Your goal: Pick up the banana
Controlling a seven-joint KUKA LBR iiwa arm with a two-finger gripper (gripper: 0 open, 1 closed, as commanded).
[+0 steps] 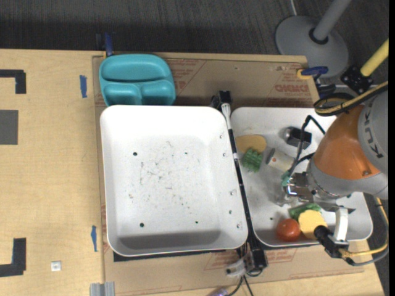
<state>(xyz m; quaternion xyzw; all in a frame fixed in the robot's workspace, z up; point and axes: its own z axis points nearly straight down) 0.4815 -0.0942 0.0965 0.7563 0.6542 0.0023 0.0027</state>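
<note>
The end effector (297,189) hangs low in the right bin (364,230); its grip state can't be told. The banana (310,219) lies just below it.

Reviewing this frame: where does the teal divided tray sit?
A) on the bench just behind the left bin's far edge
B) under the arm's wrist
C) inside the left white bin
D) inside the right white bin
A: the teal divided tray lies on the cardboard just beyond the far rim of the left bin, outside both bins and well away from the arm.
</note>
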